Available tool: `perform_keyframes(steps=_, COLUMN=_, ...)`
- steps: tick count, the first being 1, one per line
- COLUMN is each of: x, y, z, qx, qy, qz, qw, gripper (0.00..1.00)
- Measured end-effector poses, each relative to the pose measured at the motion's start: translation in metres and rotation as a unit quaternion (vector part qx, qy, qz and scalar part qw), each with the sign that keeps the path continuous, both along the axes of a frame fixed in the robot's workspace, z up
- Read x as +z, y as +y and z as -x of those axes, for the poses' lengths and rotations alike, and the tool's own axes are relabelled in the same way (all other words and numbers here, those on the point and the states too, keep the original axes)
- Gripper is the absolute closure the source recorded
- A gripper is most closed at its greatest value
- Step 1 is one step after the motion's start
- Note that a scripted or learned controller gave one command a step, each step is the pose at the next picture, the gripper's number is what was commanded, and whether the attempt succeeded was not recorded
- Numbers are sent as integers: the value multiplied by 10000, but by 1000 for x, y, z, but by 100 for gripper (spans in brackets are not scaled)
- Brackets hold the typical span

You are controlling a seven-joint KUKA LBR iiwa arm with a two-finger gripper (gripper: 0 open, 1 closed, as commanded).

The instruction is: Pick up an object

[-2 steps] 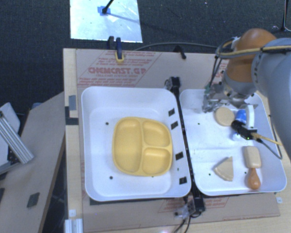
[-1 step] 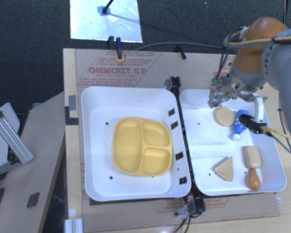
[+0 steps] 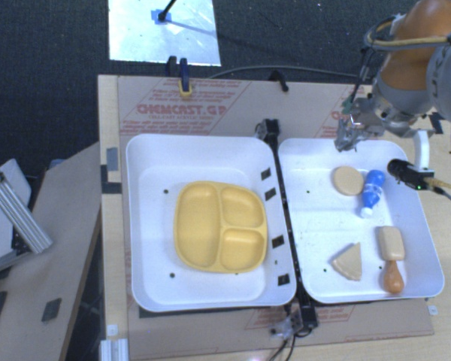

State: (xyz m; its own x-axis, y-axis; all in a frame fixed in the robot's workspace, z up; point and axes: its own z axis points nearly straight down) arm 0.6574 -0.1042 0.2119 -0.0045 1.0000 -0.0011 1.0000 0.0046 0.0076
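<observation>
My gripper [image 3: 348, 141] hangs over the far edge of the right bin [image 3: 316, 216], with nothing visible between its fingers. Just in front of it lies a round tan disc [image 3: 348, 180]. A blue and white bottle [image 3: 371, 191] rests beside the disc on its right. Nearer the front lie a tan wedge [image 3: 349, 262] and a beige and orange brush-like piece [image 3: 391, 257].
The left bin [image 3: 146, 224] holds a yellow divided plate [image 3: 219, 226]. A black hinge strip [image 3: 279, 216] runs between the two bins. The arm's orange band [image 3: 425, 40] looms over the bench's far right corner.
</observation>
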Motion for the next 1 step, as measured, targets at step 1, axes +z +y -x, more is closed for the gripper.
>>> perform_keyframes(steps=1, x=7, y=0, z=-1, qx=0, qy=24, qz=-5, qw=10000, gripper=100)
